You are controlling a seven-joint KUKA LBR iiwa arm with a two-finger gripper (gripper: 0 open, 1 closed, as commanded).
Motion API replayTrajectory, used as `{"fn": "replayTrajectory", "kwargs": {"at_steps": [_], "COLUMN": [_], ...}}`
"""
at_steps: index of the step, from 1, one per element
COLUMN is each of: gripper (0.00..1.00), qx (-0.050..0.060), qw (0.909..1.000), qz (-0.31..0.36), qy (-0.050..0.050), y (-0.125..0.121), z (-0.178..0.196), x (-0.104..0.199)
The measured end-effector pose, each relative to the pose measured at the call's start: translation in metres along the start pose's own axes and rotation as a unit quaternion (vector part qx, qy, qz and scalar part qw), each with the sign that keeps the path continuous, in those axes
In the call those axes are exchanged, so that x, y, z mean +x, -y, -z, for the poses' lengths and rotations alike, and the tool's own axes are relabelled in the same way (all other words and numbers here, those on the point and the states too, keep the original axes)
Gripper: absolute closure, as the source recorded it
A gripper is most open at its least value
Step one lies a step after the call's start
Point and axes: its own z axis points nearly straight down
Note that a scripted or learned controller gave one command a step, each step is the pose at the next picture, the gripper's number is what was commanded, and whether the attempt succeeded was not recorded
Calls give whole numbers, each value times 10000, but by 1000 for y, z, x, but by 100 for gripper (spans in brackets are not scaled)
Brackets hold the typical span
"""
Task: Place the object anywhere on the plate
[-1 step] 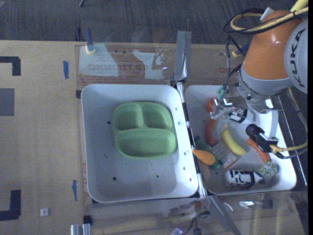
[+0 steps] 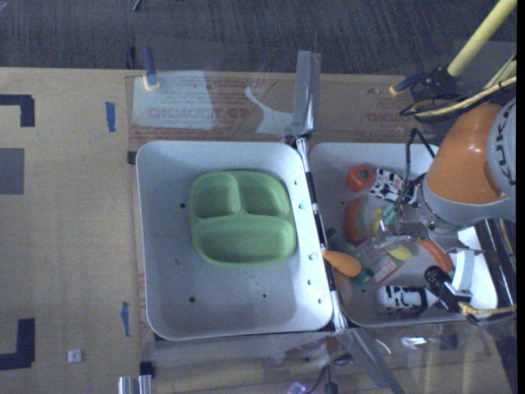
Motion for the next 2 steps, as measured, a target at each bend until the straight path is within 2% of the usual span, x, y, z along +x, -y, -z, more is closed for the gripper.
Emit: {"fn": "replayTrajectory", "kwargs": {"at_steps": [1, 2], "gripper": [100, 100], "qx": [3, -40], "qw": [9985, 9533], "qz": [-550, -3021], "qy": [-5, -11], "y": [22, 45], "z": [-21, -33], "x": [-69, -64]}}
